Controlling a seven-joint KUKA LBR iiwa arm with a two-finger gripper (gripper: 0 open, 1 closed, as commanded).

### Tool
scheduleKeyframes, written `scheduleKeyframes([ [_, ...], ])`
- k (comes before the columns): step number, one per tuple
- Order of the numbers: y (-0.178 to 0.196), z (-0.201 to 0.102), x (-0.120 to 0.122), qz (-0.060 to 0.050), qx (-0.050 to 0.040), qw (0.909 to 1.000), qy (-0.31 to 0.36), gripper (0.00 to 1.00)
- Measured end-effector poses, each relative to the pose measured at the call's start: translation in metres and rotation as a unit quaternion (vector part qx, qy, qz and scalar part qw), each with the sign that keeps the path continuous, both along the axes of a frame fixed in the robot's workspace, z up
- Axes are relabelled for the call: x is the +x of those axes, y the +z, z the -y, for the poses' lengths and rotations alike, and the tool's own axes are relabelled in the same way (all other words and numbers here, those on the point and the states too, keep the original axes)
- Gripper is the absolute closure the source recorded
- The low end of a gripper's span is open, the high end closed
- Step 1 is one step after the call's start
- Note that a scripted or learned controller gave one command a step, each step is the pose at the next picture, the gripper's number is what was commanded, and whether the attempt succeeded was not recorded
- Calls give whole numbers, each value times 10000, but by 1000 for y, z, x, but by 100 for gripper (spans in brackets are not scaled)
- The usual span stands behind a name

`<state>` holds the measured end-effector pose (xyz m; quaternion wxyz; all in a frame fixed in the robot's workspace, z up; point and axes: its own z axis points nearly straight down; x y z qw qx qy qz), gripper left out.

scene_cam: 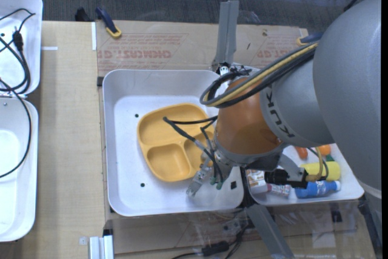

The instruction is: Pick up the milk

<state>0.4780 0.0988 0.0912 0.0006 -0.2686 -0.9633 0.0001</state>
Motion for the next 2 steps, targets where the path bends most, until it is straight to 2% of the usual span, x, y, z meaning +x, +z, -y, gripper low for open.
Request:
scheduleKeyframes([
  [1, 7, -1, 1, -5, 3, 10000, -6, 100],
  [2, 100, 104, 2, 15, 7, 9986, 531, 100],
])
